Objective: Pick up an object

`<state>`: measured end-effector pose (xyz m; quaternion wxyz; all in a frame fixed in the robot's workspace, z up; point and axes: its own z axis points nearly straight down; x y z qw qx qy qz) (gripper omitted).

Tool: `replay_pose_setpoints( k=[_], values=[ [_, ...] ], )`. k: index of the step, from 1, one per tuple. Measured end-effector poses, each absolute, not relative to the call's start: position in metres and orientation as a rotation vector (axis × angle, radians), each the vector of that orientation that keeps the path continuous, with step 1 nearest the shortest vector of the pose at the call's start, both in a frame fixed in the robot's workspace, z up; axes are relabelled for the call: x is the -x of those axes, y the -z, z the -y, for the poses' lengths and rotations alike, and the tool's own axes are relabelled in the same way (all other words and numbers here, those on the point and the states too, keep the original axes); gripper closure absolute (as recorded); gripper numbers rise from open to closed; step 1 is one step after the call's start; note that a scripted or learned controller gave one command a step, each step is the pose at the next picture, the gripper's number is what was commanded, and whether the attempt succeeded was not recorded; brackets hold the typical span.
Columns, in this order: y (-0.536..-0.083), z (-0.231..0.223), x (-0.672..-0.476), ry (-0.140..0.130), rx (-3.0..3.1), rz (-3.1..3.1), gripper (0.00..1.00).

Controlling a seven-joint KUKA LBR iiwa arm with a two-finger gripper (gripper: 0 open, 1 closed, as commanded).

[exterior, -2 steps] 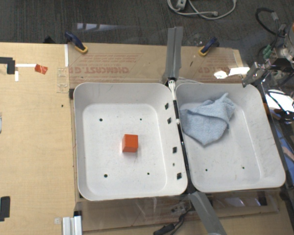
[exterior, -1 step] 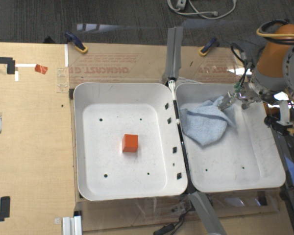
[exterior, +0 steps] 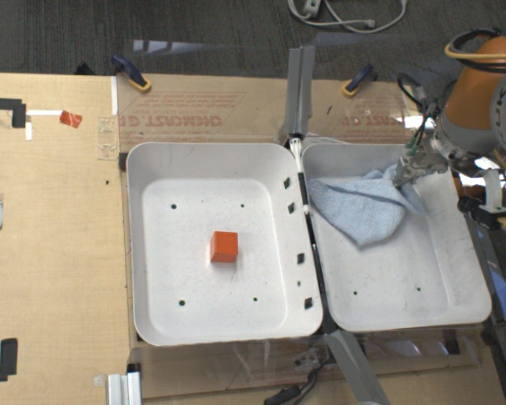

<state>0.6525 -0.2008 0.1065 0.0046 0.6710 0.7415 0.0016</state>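
Currently gripper [exterior: 407,169] is pinching the cloth [exterior: 360,207] by its far-right corner in the right bin [exterior: 455,302], fingers closed on a bunched peak, likely tenting it for lift, while block [exterior: 224,247] is sitting untouched in left bin [exterior: 152,302].

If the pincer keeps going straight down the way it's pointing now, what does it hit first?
Most likely the crumpled pale blue cloth in the right white bin. The pincer sits at the cloth's upper right corner, pointing down onto it. Depth is hard to judge from this slanted view; it may be touching.
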Motion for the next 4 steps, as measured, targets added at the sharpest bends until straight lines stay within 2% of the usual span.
replay_pose_setpoints(
  k=[1,2,3,4],
  values=[
    [-0.175,0.158,-0.660,-0.001,-2.000,-2.418,1.00],
    [-0.097,0.183,-0.660,-0.002,-2.018,-2.399,1.00],
    [-0.110,0.172,-0.659,0.000,-1.858,-2.529,1.00],
    [-0.193,0.080,-0.660,-0.001,-1.812,-2.564,1.00]
  ],
)
